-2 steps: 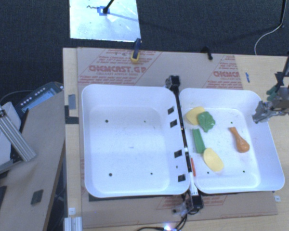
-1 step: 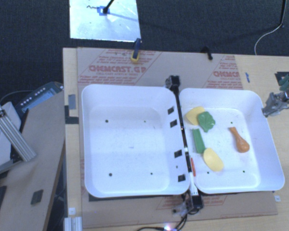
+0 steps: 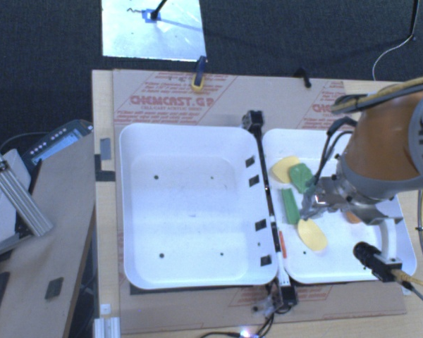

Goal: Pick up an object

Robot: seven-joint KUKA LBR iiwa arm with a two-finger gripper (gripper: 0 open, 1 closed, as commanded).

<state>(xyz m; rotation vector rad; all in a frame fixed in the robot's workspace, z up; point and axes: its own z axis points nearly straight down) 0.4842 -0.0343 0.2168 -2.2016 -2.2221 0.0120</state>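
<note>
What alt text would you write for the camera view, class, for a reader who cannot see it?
A grey-and-orange robot arm reaches from the right, its gripper low in the right bin among yellow pieces and a green block. The left bin sits beside it.
</note>
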